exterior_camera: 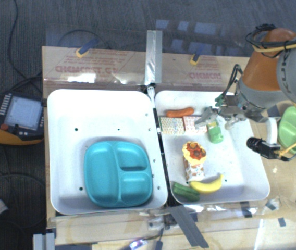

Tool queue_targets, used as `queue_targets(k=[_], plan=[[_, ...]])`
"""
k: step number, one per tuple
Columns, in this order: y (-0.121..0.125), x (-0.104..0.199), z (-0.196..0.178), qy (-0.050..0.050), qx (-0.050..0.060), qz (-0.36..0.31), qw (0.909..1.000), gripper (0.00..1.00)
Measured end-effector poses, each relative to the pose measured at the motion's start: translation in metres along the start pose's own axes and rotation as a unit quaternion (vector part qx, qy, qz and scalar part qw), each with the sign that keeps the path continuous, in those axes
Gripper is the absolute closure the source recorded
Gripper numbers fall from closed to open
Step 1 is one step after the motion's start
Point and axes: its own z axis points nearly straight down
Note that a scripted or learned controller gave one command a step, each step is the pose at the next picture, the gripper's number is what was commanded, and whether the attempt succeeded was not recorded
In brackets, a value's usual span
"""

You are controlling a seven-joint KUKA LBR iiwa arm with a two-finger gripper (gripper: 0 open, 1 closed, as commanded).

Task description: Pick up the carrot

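- Nearest the camera, along the front wall of the right bin (252, 189), a yellow banana (209, 185) lies beside a dark green cucumber (185, 191), the two touching at one end.
- Largest of all is the left bin (64, 139), which carries a teal divided tray (119, 174) in its front half.
- Reaching in from the right, the grey arm (273, 72) with its orange band hangs over the far right part of the right bin.
- Its gripper (217, 117) sits low near the bin's far wall; whether it is open or closed I cannot tell.
- Just under the gripper stands a small green object (216, 135).
- At the middle of the right bin a small carton with a red printed top (195, 160) stands just behind the banana.
- Two small patterned boxes (179, 124) lie side by side near the far left corner.
- Smallest, the carrot (180, 112) lies flat behind those boxes against the far wall, left of the gripper and apart from it.
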Motion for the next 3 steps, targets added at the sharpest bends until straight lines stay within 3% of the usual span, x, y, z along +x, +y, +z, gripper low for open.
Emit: queue_targets(k=[1, 2, 3], plan=[[-0.065, 0.039, 0.059, 0.0, 0.001, 0.04, 0.9992, 0.0], [-0.094, -0.034, 0.068, -0.001, 0.001, 0.041, 0.9992, 0.0], [-0.081, 0.017, 0.099, -0.004, -0.006, -0.027, 0.9996, 0.0]])
